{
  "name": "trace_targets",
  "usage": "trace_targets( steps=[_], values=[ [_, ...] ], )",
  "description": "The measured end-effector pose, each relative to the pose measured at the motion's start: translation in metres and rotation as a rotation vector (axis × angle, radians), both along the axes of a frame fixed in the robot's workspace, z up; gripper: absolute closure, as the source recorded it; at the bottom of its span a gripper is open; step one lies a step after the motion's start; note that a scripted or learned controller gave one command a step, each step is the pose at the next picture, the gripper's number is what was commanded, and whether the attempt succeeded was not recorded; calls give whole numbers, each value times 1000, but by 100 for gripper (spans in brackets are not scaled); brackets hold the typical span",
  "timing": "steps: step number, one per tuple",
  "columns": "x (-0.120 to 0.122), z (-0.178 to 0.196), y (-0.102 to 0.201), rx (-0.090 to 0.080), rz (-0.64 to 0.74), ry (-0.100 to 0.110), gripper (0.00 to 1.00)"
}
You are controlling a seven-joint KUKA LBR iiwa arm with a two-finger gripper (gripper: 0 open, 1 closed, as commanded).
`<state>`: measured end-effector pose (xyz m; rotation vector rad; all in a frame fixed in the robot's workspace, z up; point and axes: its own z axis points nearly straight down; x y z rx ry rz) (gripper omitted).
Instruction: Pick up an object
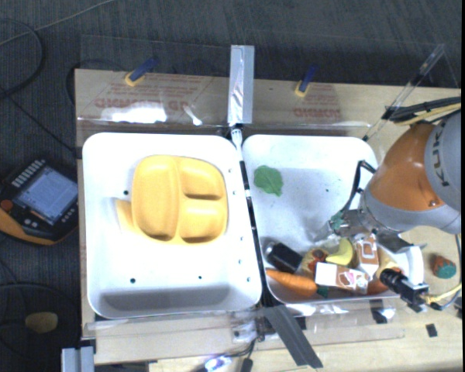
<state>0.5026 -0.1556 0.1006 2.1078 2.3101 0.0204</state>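
Note:
The right bin [310,149] holds a green leaf-shaped toy [268,180] near its back left. At its front lie an orange carrot [292,283], a black cylinder [282,256], a white and red box [339,277], a yellow banana-like piece [342,250] and other small items in a heap. My gripper [349,227] reaches down over the right side of this heap, just above the yellow piece. The orange wrist band [403,177] and grey arm cover the bin's right edge. The left bin [108,208] holds a yellow divided plate [178,198].
A handheld pendant [35,200] lies on the floor to the left. Blue clips [142,70] sit on the bench's far edge. A teal object [446,268] rests on the bench to the right of the bins.

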Motion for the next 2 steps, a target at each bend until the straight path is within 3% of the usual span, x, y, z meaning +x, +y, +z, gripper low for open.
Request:
trace_targets(
  steps=[1, 2],
  values=[
    [-9, -8, -11, 1, 89, -4, 100],
    [-8, 1, -10, 2, 91, -4, 100]
  ],
)
